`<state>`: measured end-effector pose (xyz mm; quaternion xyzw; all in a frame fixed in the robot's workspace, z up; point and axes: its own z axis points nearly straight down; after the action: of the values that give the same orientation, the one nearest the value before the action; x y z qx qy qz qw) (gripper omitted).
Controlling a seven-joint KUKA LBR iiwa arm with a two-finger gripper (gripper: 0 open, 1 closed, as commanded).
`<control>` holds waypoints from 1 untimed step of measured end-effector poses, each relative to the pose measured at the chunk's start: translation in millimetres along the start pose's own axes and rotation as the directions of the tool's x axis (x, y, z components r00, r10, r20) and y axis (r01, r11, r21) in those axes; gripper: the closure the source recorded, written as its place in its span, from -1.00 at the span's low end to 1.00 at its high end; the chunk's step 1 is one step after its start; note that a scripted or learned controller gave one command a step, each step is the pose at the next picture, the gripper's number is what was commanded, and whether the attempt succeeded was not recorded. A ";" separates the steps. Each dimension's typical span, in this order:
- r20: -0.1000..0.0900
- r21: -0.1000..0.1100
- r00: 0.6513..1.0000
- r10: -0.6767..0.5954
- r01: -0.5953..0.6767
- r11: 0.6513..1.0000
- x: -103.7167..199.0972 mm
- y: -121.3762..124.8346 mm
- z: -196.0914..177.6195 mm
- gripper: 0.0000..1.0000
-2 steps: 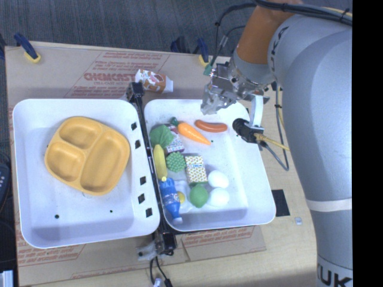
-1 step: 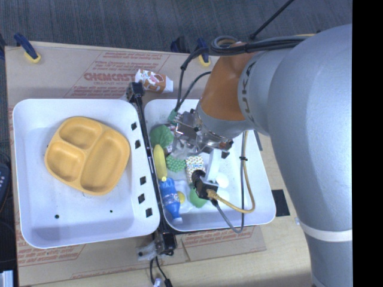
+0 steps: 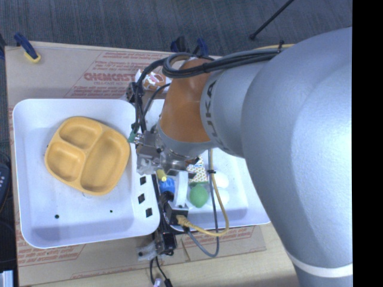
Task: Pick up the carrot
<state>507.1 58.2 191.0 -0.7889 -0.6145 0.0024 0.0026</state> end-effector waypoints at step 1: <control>0.001 -0.003 0.990 -0.142 0.142 0.990 -0.8 -32.5 -98.3 1.00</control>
<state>476.1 65.3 289.5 -0.7432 -0.6691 0.0016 0.0012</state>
